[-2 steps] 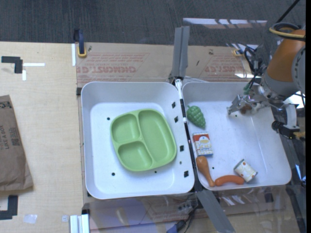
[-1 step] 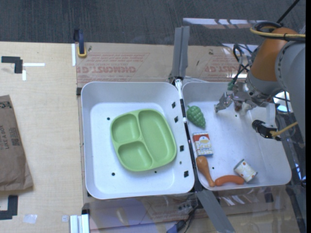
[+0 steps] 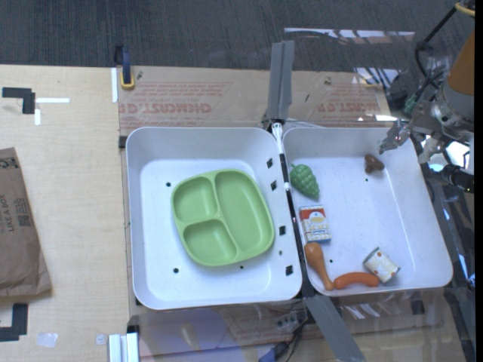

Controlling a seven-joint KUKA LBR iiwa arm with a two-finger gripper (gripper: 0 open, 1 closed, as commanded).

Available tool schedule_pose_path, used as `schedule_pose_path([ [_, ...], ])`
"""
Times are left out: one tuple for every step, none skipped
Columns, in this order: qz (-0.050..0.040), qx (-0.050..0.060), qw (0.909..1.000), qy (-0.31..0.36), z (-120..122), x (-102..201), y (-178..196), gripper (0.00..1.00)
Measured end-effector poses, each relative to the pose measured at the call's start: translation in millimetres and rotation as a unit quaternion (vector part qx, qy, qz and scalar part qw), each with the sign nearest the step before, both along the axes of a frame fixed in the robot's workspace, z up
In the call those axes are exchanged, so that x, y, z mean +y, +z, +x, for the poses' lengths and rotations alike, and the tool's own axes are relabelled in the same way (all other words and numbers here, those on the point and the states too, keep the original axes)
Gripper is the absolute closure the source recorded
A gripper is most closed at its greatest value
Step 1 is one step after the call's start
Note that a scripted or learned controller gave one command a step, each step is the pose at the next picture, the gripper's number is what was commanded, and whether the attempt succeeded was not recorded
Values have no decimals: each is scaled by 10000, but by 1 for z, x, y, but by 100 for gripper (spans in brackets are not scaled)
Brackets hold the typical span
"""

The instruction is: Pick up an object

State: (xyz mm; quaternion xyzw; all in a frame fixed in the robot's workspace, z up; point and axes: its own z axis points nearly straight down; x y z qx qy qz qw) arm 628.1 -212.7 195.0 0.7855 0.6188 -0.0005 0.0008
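The right bin [image 3: 407, 225] holds several small objects. A brown lump [image 3: 373, 163] lies near its far right corner and a green ridged toy [image 3: 304, 180] near its left wall. A red-and-white carton [image 3: 315, 224] sits below the toy. Along the near edge are an orange drumstick [image 3: 318, 263], an orange sausage [image 3: 356, 280] and a small white can [image 3: 381, 265]. My gripper [image 3: 410, 143] hangs over the bin's far right corner, just right of the brown lump. Its fingers are spread open with nothing between them.
A green divided plate [image 3: 223, 217] lies in the left bin [image 3: 143, 202]. A grey divider bar [image 3: 281, 81] runs back from where the bins meet. A brown paper bag [image 3: 19, 225] rests on the bench at far left.
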Motion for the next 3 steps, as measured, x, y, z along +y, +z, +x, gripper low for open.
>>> schedule_pose_path([
  [-1, 7, 9999, -162, 31, 0, -51, 0],
  [55, 5, 10000, -78, 33, 7, -103, 0],
  [1, 1, 9887, -1496, 31, 5, 1, 0],
])
